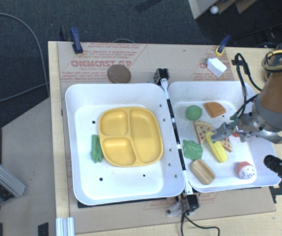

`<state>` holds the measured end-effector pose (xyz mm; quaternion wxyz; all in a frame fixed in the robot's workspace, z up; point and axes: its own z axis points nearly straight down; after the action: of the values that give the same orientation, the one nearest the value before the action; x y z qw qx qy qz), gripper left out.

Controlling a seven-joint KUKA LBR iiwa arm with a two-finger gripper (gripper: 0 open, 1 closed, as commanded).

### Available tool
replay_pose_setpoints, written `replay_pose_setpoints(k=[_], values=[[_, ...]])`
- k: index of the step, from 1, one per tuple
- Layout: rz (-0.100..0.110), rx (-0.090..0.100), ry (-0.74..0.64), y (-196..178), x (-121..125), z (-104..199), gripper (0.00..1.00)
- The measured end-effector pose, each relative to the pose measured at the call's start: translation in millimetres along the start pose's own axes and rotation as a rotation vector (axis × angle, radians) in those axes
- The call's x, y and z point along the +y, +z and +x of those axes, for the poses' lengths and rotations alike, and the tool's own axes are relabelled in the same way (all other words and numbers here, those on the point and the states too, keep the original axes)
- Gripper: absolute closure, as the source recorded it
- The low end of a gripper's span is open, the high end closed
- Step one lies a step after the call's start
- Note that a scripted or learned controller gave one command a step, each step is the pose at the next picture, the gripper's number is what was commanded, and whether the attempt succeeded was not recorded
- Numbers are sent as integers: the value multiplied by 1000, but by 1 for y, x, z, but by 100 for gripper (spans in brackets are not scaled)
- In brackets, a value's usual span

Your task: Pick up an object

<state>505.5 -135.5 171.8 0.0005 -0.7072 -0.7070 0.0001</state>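
In the right bin (229, 90), the gripper (223, 134) hung low over the toy food, reaching in from the right on the grey arm (273, 100) with its orange band. Whether it was apart or together could not be told from this slanted view — the tip was a small grey blur against the items beneath it. Nothing could be seen clamped in it.

Just under and beside the tip lay a yellow corn cob (216, 149), tilted, with a pizza slice (202, 130) touching its upper-left end. A round green ball (193, 112) sat above the slice, and an orange piece (214, 109) lay just right of that ball, near the bin's far wall. A leafy green item (192, 150) lay left of the corn, close to the divider between the bins, and a tan bread roll (202, 171) lay just below it. Near the bin's front right corner stood a small white-and-red item (246, 170), well apart from the roll.

The left bin (81, 181) held a yellow sectioned plate (131, 135) at its middle, with a green pod-like piece (97, 148) touching the plate's left edge. On the cardboard behind the left bin — outside both bins — rested a brown round object (119, 74).
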Motion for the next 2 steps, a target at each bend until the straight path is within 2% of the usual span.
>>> replay_pose_setpoints(k=[1,2], values=[[-10,-4,1,83,8,1,0],[-13,-8,2,73,8,0,100]])
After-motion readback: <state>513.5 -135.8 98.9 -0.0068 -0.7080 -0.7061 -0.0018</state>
